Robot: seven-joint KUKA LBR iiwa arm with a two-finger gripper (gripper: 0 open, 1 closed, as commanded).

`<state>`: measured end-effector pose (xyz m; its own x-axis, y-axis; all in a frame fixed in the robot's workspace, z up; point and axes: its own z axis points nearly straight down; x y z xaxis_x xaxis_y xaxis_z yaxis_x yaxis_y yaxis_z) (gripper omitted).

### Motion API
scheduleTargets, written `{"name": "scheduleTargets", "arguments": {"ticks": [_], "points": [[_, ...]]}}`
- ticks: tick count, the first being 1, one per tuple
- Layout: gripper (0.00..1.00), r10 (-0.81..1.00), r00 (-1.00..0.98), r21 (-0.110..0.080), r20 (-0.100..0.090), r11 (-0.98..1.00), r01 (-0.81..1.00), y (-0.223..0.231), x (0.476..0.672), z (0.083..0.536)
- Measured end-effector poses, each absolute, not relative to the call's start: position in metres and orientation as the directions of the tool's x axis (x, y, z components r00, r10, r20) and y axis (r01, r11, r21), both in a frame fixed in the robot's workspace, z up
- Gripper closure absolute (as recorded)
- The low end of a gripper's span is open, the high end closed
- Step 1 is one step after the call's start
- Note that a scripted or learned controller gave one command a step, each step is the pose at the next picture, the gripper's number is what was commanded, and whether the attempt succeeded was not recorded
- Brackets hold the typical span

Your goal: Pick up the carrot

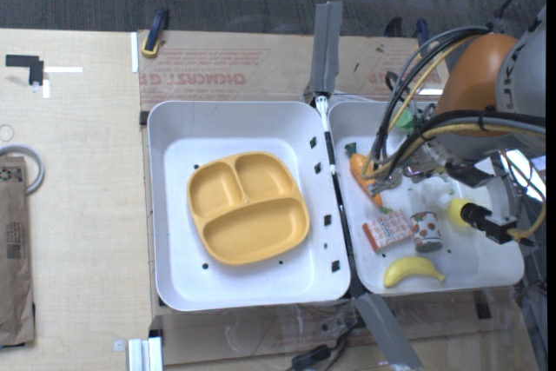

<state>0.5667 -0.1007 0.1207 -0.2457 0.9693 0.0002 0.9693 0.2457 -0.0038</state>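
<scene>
Gripper (393, 178) hangs low in the right bin (486, 274), and I cannot tell its state behind the cables. The carrot (360, 172) lies just beside it, toward the bin's inner wall, long axis slanting. Tight there; open room toward the banana (412, 271).
</scene>
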Motion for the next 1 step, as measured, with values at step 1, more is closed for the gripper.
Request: {"name": "scheduleTargets", "arguments": {"ticks": [1], "points": [[0.00, 0.913, -0.407, 0.000, -0.002, 0.407, 0.913, -0.0692, 0.5824, 0.1913]]}}
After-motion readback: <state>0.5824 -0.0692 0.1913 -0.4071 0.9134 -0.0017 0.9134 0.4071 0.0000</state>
